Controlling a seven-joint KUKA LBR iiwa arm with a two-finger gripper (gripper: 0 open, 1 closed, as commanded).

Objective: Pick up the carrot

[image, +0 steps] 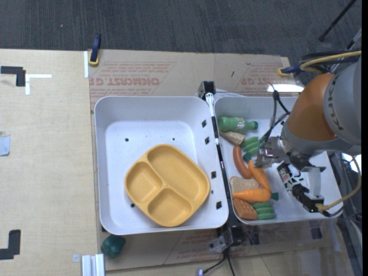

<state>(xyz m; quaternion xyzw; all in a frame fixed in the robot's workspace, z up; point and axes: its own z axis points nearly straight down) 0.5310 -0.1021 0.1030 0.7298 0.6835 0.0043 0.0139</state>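
The gripper [265, 156] hangs low in the right bin [322, 211], beside the upper end of one carrot [259, 175]; whether it is apart or together I cannot tell. A second carrot [251, 195] lies just below, across bread [244, 184]. A sausage [241, 161] crowds the left side (green pieces [265, 211] too), a bottle [236, 123] above. The left bin [109, 154] holds a yellow tray [167, 184].

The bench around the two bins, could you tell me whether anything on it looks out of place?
Yes: a dark green toy vegetable lies on the bench just outside the left bin, by its near left corner, while the other toy foods sit piled in the right bin.
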